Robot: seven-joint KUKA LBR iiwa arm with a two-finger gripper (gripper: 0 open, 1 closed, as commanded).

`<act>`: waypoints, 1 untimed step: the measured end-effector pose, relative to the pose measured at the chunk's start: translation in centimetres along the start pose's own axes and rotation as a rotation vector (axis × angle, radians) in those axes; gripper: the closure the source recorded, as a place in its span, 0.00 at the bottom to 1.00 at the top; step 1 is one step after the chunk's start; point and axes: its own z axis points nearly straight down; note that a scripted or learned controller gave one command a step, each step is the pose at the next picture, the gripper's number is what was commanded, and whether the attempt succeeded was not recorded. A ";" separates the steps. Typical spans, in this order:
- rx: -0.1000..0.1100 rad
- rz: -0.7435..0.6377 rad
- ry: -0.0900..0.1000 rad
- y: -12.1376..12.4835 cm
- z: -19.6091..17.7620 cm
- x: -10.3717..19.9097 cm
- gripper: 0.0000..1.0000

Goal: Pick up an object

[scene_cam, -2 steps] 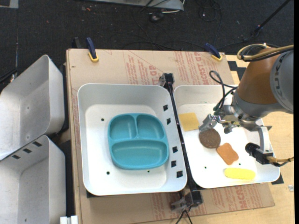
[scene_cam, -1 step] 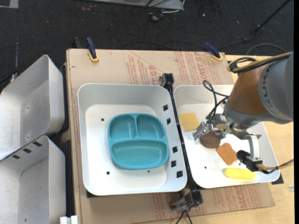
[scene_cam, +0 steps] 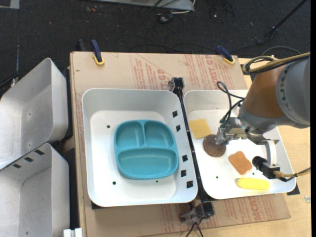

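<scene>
1. The grey arm [scene_cam: 286, 95] with its orange band reaches in from the right over the right white bin [scene_cam: 284, 187].
2. Its claw [scene_cam: 220, 138] points down at the upper right edge of a round brown disc [scene_cam: 214, 146], which looks like a cookie or patty, lying on the right bin's floor near the bin's left wall.
3. Whether the claw's fingers are apart or together cannot be told from this slant, nor whether they touch the disc.
4. A yellow square slice [scene_cam: 200, 129], like cheese, lies just above the disc.
5. An orange-brown bread-like piece [scene_cam: 240, 162] lies to the disc's lower right, apart from it.
6. A yellow corn-like piece [scene_cam: 253, 183] lies near the bin's front wall.
7. The left white bin [scene_cam: 94, 147] holds a teal divided plate [scene_cam: 146, 149] with three compartments.
8. Both bins sit on a cardboard-covered counter [scene_cam: 143, 68].
</scene>
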 end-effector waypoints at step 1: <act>0.002 -0.005 0.002 -0.6 -4.6 0.3 1.00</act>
